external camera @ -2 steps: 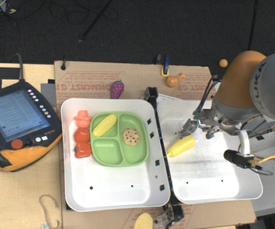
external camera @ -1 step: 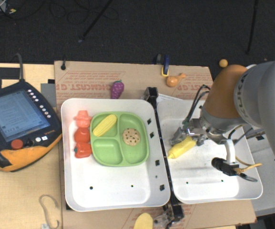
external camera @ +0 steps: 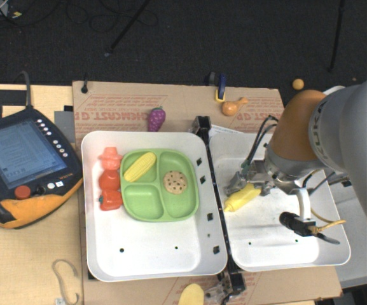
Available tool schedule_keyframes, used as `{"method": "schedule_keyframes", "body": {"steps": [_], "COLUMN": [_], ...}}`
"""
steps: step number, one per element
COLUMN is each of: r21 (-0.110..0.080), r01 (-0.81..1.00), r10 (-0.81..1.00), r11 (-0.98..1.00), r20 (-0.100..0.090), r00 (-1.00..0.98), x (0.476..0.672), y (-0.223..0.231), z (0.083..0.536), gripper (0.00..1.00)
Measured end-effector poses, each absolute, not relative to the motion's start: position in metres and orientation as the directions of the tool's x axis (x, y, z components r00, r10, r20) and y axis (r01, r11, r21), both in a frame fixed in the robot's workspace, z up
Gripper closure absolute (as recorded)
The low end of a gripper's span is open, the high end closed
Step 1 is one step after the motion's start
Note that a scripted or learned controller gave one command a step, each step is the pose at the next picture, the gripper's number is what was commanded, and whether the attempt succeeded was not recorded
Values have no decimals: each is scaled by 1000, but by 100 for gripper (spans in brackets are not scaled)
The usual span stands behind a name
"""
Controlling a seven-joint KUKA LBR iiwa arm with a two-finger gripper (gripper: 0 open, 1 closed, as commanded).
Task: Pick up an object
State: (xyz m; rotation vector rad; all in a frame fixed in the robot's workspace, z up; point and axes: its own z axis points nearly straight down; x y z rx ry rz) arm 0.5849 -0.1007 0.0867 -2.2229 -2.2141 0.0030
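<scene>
— Beneath the gripper (external camera: pixel 245 183) a yellow toy (external camera: pixel 237 201) lies slantwise on the floor of the right bin (external camera: pixel 278 250). One end is under the gripper and the other points away from it, toward the wall shared with the left bin (external camera: pixel 145 250).

— So that is the thing to be picked up?

— I judge so. It is the only loose thing close to the gripper. The arm is bent down over it with the wrist low in the bin, which suits a grasp from above.

— Is it held?

— I cannot tell. The gripper's own body hides the contact, so I cannot say whether it is apart, together, or clamped on the toy. The toy appears to rest on the bin floor, so I would call the lift not yet made.

— And the rest?

— Well away from the gripper, across the bin wall, a green plate (external camera: pixel 161 216) holds a corn cob (external camera: pixel 138 165) and a cookie (external camera: pixel 175 182) in separate compartments. Red figures (external camera: pixel 110 183) stand just beyond the plate, on the side farthest from the gripper. Those sit snug and would be harder to close around. The yellow toy lies alone on bare floor.

— Any risk?

— The toy lies slantwise and close to the wall. If the gripper grips it off-centre, the toy could pivot or slip out, and its smooth rounded body probably gives little purchase.
</scene>
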Motion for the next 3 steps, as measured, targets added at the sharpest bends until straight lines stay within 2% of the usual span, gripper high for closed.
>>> {"method": "schedule_keyframes", "body": {"steps": [1,3], "r21": [0,2], "r01": [1000,1000], "r10": [1000,1000], "r11": [-11,0], "r20": [2,0], "r00": [11,0], "x": [586,603], "y": [-103,-102], "z": [99,209], "gripper": [100,100]}}
